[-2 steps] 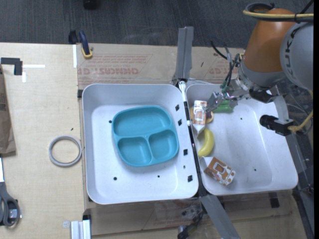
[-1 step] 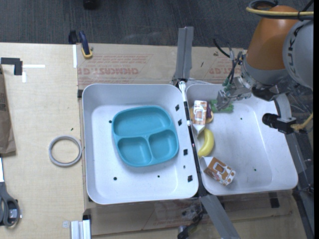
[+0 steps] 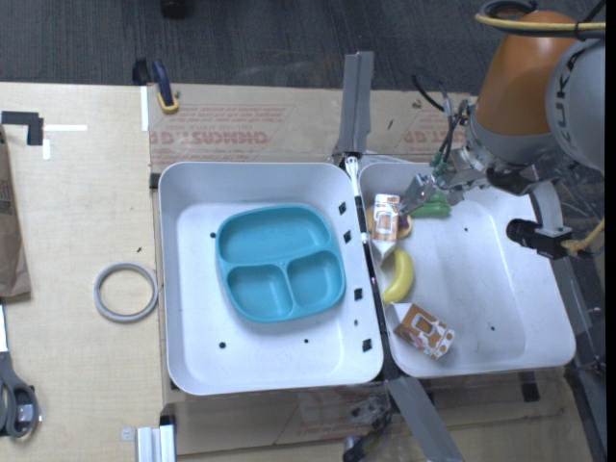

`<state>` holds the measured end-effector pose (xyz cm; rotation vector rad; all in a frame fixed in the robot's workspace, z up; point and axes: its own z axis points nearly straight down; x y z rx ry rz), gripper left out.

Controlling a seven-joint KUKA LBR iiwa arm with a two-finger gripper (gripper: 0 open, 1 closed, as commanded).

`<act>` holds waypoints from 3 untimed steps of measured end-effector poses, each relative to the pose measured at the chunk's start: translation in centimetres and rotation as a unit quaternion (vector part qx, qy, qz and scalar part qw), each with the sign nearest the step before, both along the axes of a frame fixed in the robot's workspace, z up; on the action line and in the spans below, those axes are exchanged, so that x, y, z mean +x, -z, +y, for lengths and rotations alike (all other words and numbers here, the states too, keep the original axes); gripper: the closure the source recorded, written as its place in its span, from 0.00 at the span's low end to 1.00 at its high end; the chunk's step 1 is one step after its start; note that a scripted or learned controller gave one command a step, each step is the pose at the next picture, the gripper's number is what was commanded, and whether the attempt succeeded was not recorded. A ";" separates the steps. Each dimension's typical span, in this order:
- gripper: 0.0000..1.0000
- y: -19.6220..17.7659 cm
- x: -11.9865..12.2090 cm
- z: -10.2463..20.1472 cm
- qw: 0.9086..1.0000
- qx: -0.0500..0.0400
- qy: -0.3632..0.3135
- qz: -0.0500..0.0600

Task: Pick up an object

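Note:
The right bin (image 3: 500, 287) holds a yellow banana (image 3: 397, 275) against its left wall. An orange-and-white carton (image 3: 423, 331) lies near the front left, and an orange-and-white packet (image 3: 386, 218) stands near the back left. A small green object (image 3: 435, 208) lies by the back wall. My gripper (image 3: 421, 192) hangs low over the bin's back left corner, right above the green object and just right of the packet. The wrist hides part of the green object, and whether the gripper touches it cannot be made out.
A blue three-compartment plate (image 3: 279, 261) lies in the left bin (image 3: 183, 287). On the bench to the left are a grey tape ring (image 3: 126, 291) and scissors (image 3: 14, 402). A grey rail (image 3: 356, 104) stands behind the wall between the bins.

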<state>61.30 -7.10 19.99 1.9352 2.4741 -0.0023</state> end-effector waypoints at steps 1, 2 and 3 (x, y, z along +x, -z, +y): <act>0.00 0.9 1.7 -2.1 0.990 0.000 -0.138 0.000; 0.00 3.9 4.6 -4.7 0.972 0.000 -0.236 -0.001; 0.00 8.5 2.7 -3.7 0.942 0.001 -0.335 0.000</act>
